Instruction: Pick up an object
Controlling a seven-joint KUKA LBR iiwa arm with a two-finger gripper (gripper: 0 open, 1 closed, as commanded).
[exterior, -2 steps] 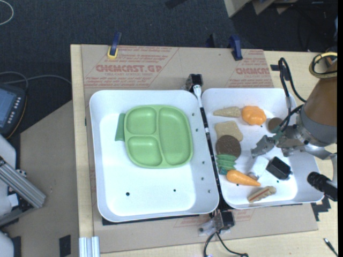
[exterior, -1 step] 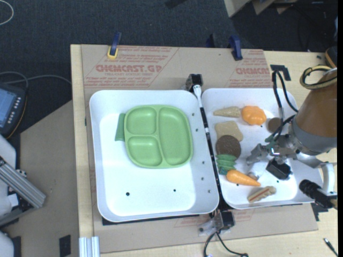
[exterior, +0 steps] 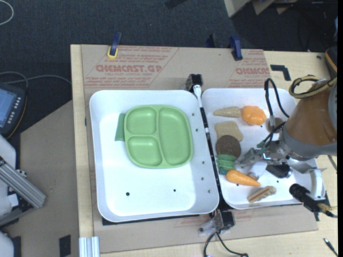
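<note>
Gripper: gripper [exterior: 252,158] low in the right bin [exterior: 284,199], fingers spread, nothing between them.
Nearest items: orange carrot [exterior: 243,178] just below the fingertips; green leafy piece [exterior: 225,161] to their left; tan stick [exterior: 261,193] near the bin's front edge.
Farther items: brown round disc [exterior: 228,144] lying on a tan slice [exterior: 229,129]; orange lump [exterior: 253,114] beside a pale cone [exterior: 228,112] at the back.
Left bin: left bin [exterior: 107,143] holding a green divided plate [exterior: 158,135].
</note>
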